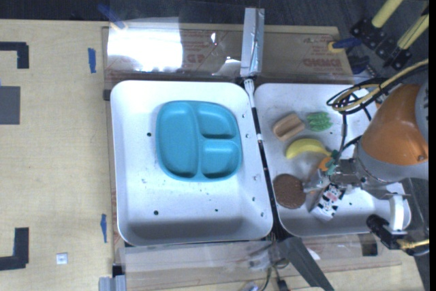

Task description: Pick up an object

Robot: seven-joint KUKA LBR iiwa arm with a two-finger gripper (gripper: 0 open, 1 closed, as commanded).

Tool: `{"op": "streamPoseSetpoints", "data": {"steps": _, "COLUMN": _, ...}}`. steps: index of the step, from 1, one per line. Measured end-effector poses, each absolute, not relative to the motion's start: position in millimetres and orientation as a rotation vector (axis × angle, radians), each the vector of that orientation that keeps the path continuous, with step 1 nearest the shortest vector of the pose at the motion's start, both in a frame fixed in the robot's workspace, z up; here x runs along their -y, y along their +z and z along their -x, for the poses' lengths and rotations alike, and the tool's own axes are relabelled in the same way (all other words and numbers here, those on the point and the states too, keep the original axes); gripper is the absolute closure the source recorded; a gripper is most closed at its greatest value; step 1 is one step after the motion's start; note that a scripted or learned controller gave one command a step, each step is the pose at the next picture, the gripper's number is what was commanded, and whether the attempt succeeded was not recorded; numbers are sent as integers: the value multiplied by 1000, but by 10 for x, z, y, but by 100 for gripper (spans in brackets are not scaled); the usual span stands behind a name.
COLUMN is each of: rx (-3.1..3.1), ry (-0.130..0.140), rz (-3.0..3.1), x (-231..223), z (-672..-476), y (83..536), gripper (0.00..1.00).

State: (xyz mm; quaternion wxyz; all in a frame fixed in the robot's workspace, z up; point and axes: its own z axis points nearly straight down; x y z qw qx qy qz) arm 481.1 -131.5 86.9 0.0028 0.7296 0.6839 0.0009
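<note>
One tool [325, 195], one banana [306, 147], one cookie [289, 191].

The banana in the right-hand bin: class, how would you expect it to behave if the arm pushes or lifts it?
The banana is curved and lies flat, so a push would probably spin or slide it on the smooth white bin rather than roll it. Its skin looks glossy, so it may slip in a grasp. It sits close to the sausage-shaped piece, which a push might nudge.
</note>
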Motion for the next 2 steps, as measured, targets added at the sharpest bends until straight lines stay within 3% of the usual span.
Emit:
{"op": "streamPoseSetpoints", "data": {"steps": 1, "rx": -1873, "ry": 6, "rz": -2510, "x": 1161, "z": -4845, "y": 869, "gripper": 0}}
{"op": "streamPoseSetpoints", "data": {"steps": 2, "rx": -1873, "ry": 3, "rz": -2517, "x": 1169, "z": -4842, "y": 939, "gripper": 100}}
